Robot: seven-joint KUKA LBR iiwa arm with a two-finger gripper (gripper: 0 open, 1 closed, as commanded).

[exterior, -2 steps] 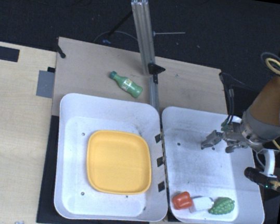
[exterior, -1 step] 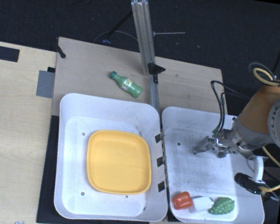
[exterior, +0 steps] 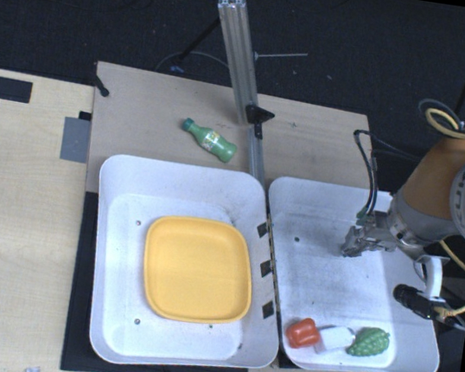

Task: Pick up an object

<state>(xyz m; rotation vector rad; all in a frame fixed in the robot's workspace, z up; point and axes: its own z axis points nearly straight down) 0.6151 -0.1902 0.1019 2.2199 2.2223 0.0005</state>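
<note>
1. Camera view: arm [exterior: 441, 192] comes in from the right, orange band above the wrist, gripper [exterior: 354, 248] low over the upper middle of the right bin [exterior: 323, 274].
2. Jaws: too small and dark to read, cannot tell if spread or pressed together. Nothing visible between them.
3. Right bin, front edge: red pepper [exterior: 304, 332], white block [exterior: 335, 339], green grapes [exterior: 368, 341] in a row, each touching or just beside the next. All well apart from the gripper.
4. Left bin [exterior: 124, 207]: yellow plate [exterior: 198, 269] lying flat, roughly centred.
5. Bench [exterior: 310, 140] behind the bins: green bottle [exterior: 209, 140] on its side, beside the metal rail [exterior: 245, 64] that slants up and back.
</note>
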